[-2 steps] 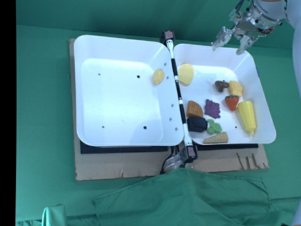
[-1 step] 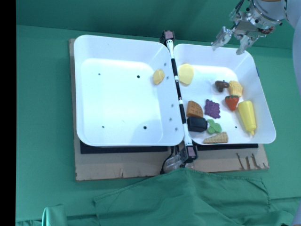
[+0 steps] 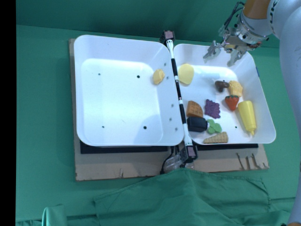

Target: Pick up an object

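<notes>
My gripper hangs open above the far edge of the right bin, with nothing between its fingers. In that bin lie a pale yellow piece, a brown mushroom-like piece, a corn piece, a red strawberry, a yellow bottle, purple grapes, a waffle-brown piece, a black item, a green piece and a cone. A small yellow piece rests in the left bin near its right wall.
A black-and-white rod runs along the seam between the two bins. Both bins sit on a brown board on green cloth. Folded green cloth lies at the front.
</notes>
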Motion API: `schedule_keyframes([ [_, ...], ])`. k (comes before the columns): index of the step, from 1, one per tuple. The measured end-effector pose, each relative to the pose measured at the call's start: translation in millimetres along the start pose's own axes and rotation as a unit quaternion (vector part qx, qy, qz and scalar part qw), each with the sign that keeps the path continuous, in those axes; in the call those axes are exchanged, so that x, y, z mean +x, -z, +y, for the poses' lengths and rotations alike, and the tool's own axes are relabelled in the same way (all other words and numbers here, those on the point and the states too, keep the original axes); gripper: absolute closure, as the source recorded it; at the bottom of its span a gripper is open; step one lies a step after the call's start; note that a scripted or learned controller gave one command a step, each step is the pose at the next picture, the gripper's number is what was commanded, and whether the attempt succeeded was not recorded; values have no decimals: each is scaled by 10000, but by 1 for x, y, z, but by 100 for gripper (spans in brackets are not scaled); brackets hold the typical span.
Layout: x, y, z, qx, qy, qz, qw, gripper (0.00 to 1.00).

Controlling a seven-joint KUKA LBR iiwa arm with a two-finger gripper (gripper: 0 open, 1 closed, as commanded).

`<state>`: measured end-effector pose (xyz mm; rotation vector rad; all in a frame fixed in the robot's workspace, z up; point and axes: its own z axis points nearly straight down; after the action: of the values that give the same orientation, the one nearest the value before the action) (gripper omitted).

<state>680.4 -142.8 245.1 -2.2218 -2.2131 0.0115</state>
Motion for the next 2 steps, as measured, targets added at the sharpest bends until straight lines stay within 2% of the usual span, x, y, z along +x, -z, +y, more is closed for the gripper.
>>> schedule_keyframes([
  [1, 1, -61, 5, -35, 5, -7, 10000, 0],
  [2, -1, -62, 8, -73, 9, -9, 10000, 0],
])
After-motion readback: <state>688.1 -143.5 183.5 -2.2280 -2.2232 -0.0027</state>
